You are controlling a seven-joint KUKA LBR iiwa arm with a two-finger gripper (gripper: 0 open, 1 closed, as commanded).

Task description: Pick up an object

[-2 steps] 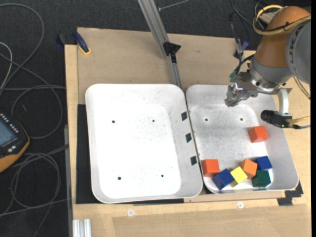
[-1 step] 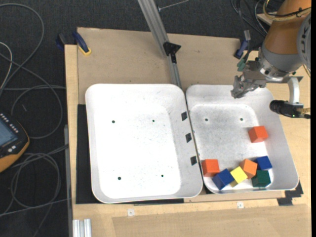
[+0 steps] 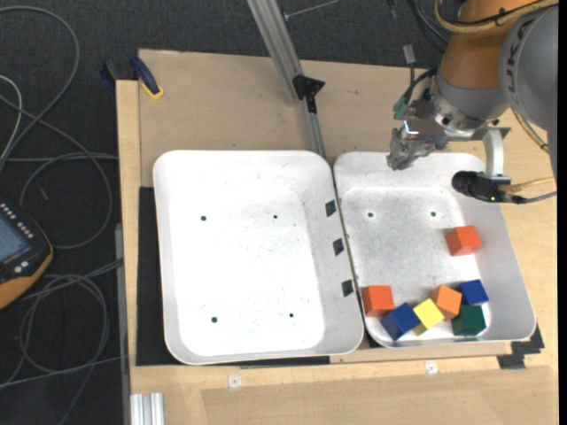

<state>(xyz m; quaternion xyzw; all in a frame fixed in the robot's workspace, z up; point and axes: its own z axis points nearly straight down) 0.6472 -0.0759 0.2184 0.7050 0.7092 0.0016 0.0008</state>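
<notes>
Gripper (image 3: 403, 158) hovering over far edge of right bin (image 3: 509, 264), nothing between fingers. Orange block (image 3: 462, 240) alone mid-bin; orange (image 3: 378, 299), blue (image 3: 400, 320), yellow (image 3: 428, 313), orange (image 3: 448, 300), blue (image 3: 473, 291), green (image 3: 469, 321) blocks clustered along near edge. Left bin (image 3: 177, 237) alongside.

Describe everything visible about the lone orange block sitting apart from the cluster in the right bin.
The orange block is a small cube with a matte, plain-coloured look, showing its top and two side faces. It rests flat on the floor of the right bin, turned slightly askew to the bin's edges, near the right wall. Nothing touches it: the other blocks lie nearer the front edge, and the gripper is at the bin's far rim.
</notes>
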